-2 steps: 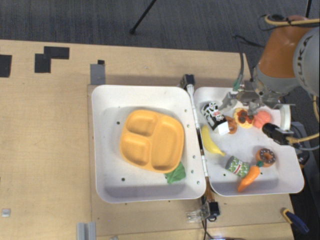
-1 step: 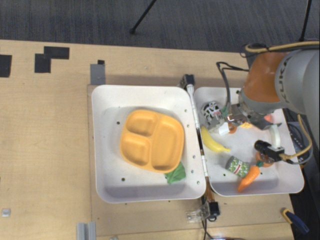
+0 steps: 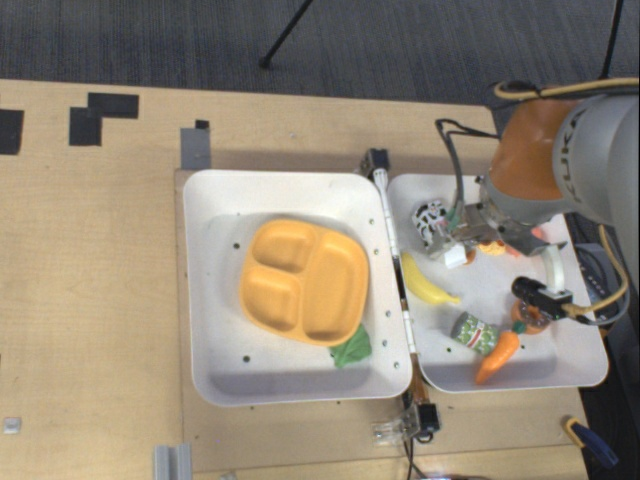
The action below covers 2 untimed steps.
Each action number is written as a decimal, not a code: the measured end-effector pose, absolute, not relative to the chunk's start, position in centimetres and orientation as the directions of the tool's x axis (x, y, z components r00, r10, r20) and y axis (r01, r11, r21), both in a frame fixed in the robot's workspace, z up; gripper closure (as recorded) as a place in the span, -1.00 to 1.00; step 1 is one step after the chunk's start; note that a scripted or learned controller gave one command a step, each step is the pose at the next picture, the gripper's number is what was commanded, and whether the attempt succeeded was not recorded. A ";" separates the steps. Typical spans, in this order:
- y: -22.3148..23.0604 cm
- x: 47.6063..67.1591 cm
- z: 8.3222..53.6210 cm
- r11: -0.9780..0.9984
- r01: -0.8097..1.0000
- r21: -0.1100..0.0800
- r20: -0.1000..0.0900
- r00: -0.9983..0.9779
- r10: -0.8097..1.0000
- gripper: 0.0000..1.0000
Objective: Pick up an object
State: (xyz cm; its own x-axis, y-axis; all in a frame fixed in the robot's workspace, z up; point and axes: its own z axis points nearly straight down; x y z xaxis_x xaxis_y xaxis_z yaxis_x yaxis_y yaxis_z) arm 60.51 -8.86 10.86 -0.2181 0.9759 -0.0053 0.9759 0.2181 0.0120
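Gripper [image 3: 456, 240] low in the right bin [image 3: 580, 368] — fingers hidden, grip unreadable — beside a white block [image 3: 457, 257].

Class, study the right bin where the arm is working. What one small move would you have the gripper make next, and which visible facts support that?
Probably a short descent onto the small white object. The gripper sits right over it in the right bin, with the banana and the black-and-white toy lying apart from it, so it looks like the nearest target.
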 end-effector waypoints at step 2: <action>-9.5 63.3 9.0 0.316 0.949 0.011 -0.007 -0.316 0.949 -1.00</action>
State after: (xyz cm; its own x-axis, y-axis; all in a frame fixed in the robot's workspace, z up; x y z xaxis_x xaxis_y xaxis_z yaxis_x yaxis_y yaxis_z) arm 63.27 -9.51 8.99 -0.3161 0.9487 -0.0074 0.9486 0.3162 0.0105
